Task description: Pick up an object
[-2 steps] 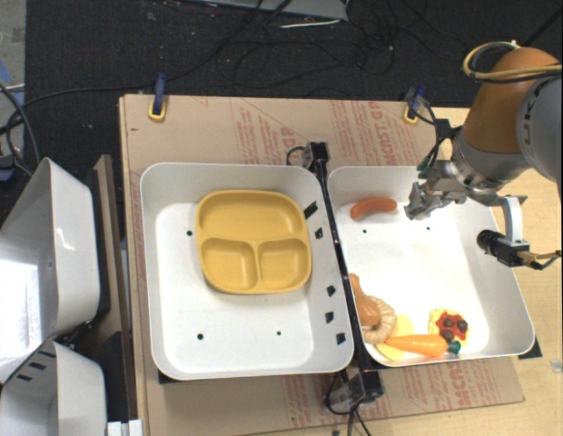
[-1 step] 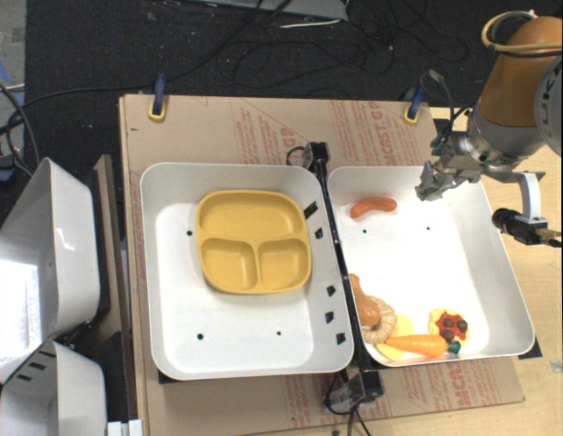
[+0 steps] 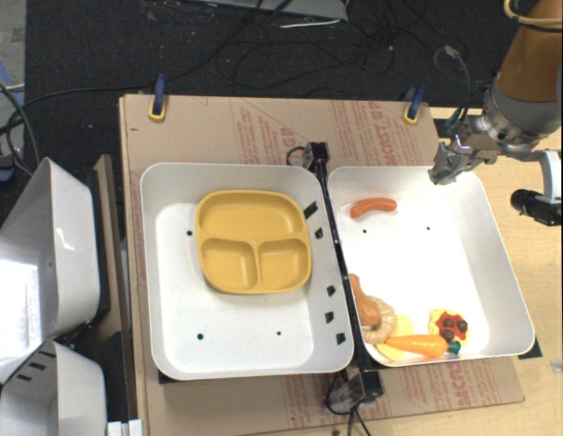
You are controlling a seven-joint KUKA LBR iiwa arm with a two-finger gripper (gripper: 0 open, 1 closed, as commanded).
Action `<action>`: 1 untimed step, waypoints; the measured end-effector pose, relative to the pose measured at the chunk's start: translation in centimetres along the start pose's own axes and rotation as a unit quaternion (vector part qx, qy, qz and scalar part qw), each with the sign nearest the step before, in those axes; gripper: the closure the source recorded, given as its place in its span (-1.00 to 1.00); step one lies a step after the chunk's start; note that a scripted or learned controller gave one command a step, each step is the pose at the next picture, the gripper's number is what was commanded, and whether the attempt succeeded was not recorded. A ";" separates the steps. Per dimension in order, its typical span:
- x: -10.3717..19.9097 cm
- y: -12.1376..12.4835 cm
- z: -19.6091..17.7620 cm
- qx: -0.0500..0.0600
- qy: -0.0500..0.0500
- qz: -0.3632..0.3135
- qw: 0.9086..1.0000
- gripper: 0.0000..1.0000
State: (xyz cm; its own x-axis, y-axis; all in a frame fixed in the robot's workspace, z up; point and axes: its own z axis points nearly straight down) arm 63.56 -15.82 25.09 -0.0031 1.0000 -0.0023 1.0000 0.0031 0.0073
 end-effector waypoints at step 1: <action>5.0 -0.2 1.3 0.004 0.002 -0.002 1.000 1.00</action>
State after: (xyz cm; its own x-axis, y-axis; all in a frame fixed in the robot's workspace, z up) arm 63.33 -10.85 23.82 -0.0068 1.0000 0.0015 1.0000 0.0069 -0.0011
